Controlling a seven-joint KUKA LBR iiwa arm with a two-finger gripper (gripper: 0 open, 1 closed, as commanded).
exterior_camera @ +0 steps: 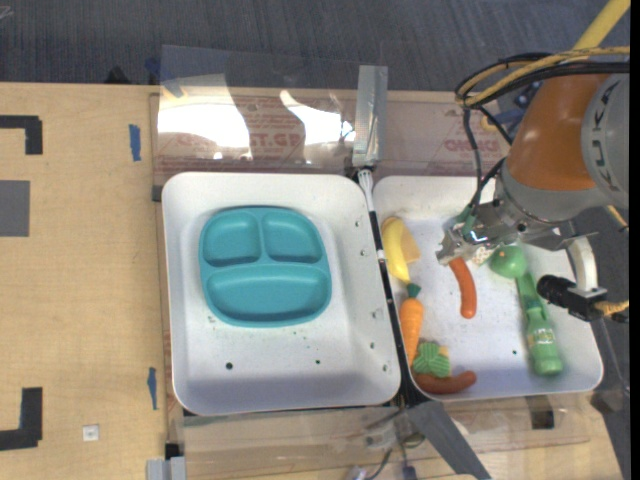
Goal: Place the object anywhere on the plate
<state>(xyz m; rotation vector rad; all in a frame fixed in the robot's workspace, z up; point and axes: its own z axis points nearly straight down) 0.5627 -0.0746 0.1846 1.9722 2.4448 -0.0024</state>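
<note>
A teal divided plate (265, 265) lies in the left white bin (190, 368). The toy foods are in the right bin (580, 373): a yellow banana (397, 248), an orange carrot (411, 323), an orange-red chili (466, 290), a green bottle (541, 333), and a leafy green piece (432, 357) with a red sausage (447, 380). My gripper (470, 243) hangs over the right bin's upper middle, just above the chili's top end and right of the banana. The wrist hides what lies directly beneath it.
A raised divider (380, 268) separates the two bins, with the banana and carrot lying along it. A black and white part (572, 290) of the arm sticks out over the bottle. Cardboard bench surface (70, 268) spreads to the left.
</note>
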